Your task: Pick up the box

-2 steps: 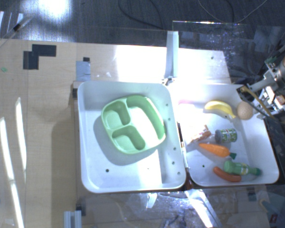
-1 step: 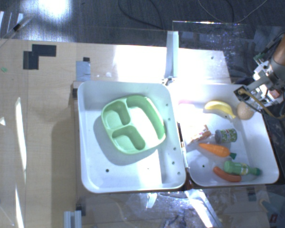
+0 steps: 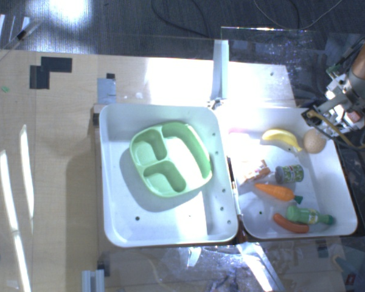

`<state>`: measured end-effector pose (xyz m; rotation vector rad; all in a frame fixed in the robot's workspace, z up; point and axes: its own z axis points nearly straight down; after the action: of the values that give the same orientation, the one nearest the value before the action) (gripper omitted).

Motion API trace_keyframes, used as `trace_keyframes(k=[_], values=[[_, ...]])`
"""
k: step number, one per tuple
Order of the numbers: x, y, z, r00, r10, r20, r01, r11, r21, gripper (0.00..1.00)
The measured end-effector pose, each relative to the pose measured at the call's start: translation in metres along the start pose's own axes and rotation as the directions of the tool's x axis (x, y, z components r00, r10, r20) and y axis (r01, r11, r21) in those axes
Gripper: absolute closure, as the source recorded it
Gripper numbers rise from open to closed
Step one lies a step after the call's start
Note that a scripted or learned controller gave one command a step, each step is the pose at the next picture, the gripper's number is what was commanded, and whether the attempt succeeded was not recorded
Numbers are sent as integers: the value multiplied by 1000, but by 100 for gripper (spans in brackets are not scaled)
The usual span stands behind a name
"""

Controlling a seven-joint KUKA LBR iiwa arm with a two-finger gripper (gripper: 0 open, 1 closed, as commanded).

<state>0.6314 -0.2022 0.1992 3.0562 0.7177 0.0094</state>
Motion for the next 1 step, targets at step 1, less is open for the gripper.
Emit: trace_keyframes(k=[1], values=[[0, 0, 0, 1000, 0, 0, 0, 1000, 0, 0]])
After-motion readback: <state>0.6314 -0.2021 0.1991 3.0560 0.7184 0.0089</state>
